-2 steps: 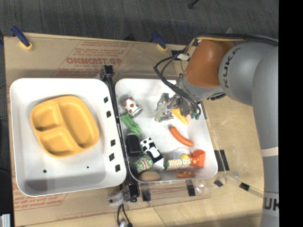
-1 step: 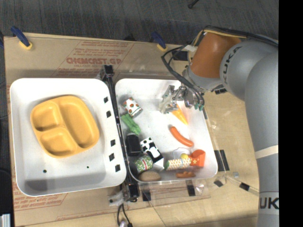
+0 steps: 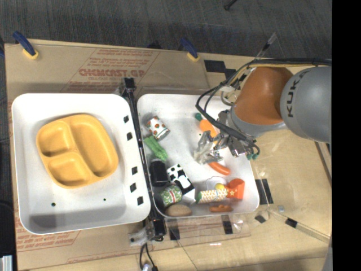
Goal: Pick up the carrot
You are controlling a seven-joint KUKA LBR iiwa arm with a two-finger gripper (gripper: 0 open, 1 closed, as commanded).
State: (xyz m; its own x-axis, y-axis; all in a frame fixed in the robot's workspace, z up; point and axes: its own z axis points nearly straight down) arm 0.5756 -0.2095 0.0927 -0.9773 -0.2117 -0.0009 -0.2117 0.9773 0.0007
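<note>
Risk of a missed or wrong grasp over the crowded right bin.

Left of the right bin (image 3: 169, 103) sits the left bin (image 3: 22, 151) with a yellow divided tray (image 3: 76, 148). Inside the right bin, a green vegetable (image 3: 155, 148) and a black-and-white toy (image 3: 180, 178) lie toward its left wall; the gripper (image 3: 207, 150) hangs near its middle, how wide it stands I cannot tell. The carrot (image 3: 207, 125) lies just beyond it toward the far wall; an orange sausage-like piece (image 3: 220, 167) lies on its near side. Likely trouble: closing on the look-alike, or nudging the carrot away.
</note>
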